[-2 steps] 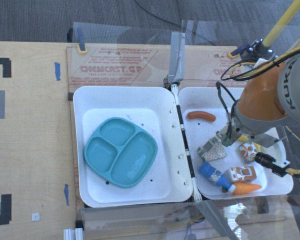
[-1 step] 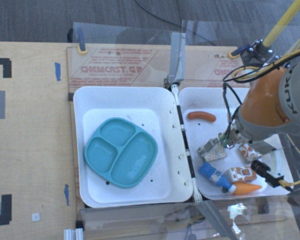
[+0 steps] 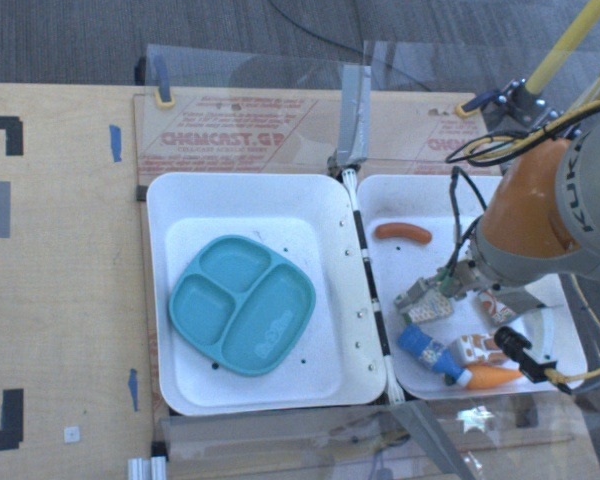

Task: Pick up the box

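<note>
Camera view: arm bent over rt bin (image 3: 380,196), tool (image 3: 427,299) at box (image 3: 430,310).

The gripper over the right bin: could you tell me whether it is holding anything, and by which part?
It cannot be told. The gripper is low in the right bin, right at the small box, but no hold shows.
</note>
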Robot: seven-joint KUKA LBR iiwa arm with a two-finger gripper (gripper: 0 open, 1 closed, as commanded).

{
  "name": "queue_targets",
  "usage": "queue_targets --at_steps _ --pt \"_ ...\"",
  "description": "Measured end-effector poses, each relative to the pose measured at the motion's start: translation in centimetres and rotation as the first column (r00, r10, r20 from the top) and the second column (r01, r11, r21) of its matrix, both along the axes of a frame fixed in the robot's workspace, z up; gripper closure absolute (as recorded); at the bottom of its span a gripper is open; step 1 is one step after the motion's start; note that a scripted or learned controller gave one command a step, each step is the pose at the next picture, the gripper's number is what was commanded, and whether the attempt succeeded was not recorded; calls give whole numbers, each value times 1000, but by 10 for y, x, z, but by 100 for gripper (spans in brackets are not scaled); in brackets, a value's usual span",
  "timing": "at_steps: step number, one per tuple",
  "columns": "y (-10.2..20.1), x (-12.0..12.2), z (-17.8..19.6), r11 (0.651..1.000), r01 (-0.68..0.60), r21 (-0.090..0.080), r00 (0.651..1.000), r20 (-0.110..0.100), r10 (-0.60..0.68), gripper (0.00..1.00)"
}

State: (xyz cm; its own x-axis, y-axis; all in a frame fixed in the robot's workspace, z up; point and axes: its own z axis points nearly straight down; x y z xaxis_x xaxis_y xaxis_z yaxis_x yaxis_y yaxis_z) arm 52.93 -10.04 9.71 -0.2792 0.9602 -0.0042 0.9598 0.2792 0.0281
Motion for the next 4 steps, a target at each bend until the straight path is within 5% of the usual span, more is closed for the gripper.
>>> queue_targets --at_steps 1,2,3,4 --pt "3 5 -3 986 165 2 986 -15 -165 0" --pt "-1 8 10 986 168 -5 986 1 -168 100" --pt "-2 9 11 986 169 -6 986 2 -169 0" --pt "2 34 -3 1000 -11 -6 1000 -13 11 0"
